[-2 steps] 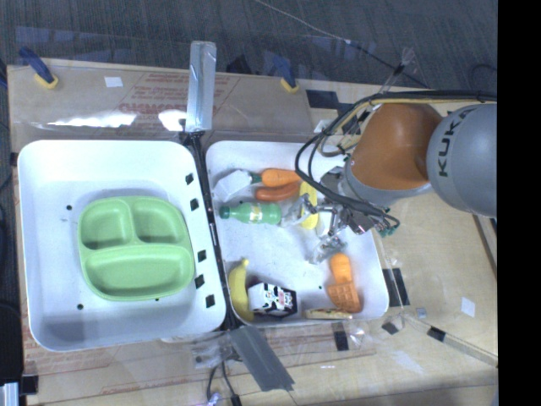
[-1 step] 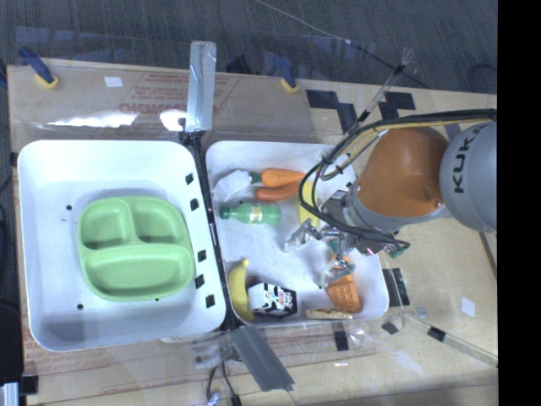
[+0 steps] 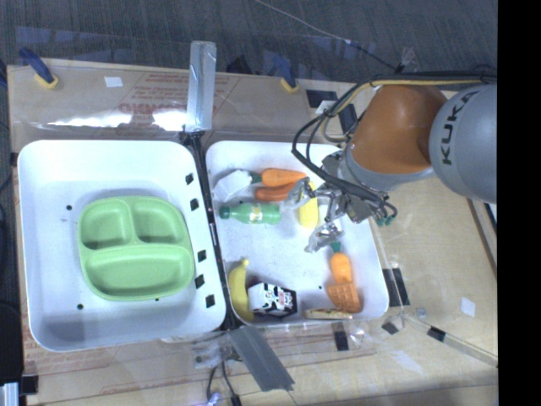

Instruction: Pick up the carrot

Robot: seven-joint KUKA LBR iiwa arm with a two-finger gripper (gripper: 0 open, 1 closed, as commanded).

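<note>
An orange carrot [image 3: 341, 269] with a small green top lies in the right bin [image 3: 372, 252], near its right wall and pointing toward the front. My gripper [image 3: 325, 229] hangs just above and to the left of the carrot's green end, below the arm's orange band. Nothing is visibly held in it. A second orange, tapered piece [image 3: 283, 177] lies at the back of the same bin, left of the gripper.
The right bin also holds a green bottle [image 3: 252, 215], a yellow lemon [image 3: 308, 212], a banana [image 3: 239, 288], a black-and-white carton [image 3: 275, 299] and an orange ridged piece [image 3: 345, 297]. A green divided plate [image 3: 133, 248] sits in the left bin [image 3: 34, 227].
</note>
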